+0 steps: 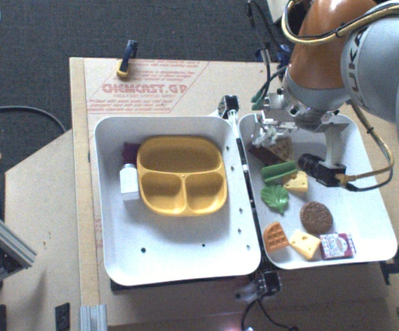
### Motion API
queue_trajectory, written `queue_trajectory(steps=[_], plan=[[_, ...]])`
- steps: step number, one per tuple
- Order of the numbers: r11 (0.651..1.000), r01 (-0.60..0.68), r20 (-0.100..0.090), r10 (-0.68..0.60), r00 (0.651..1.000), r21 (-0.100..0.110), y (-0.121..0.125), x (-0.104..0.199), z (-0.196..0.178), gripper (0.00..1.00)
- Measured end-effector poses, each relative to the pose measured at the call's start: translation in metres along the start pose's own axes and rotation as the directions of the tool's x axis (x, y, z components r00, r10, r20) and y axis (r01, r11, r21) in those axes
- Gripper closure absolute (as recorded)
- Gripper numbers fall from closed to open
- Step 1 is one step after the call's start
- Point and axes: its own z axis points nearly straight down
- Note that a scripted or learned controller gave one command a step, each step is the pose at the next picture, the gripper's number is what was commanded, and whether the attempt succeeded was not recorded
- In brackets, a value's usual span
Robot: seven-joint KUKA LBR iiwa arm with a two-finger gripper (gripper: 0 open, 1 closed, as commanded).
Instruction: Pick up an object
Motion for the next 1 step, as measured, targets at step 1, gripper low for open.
queue_trajectory(steps=[1], plan=[[1.000, -0.001, -0.001, 0.001, 1.000, 0.006, -0.0079, -0.0031, 0.0193, 1.00]])
